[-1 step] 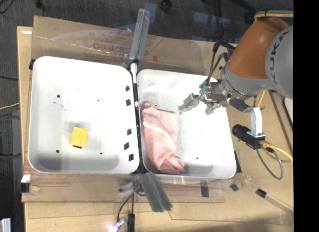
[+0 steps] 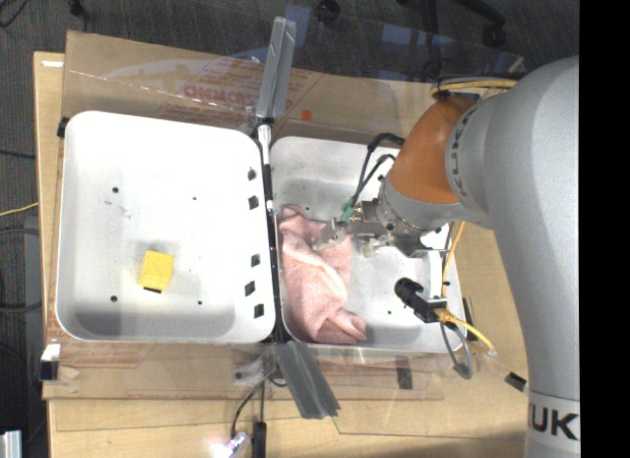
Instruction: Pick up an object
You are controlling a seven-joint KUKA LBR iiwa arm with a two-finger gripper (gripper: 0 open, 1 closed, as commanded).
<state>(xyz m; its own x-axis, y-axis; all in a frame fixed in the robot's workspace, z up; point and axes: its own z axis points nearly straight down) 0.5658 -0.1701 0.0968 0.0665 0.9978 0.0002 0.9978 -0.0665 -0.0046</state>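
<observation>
A crumpled pink cloth [image 2: 313, 279] lies along the left side of the right bin [image 2: 394, 333]. A small yellow block [image 2: 157, 270] rests on the floor of the left bin [image 2: 89, 151], towards its lower left. The arm comes in from the right with its orange band above the wrist, and my gripper [image 2: 346, 229] hangs low over the right bin at the upper right edge of the pink cloth. The wrist covers the fingers, so their stance is hidden.
A raised metal divider [image 2: 264, 200] runs between the two bins. A black cable connector [image 2: 415, 298] and yellow wiring hang off the wrist over the right bin's right side. Cardboard lines the bench around the bins.
</observation>
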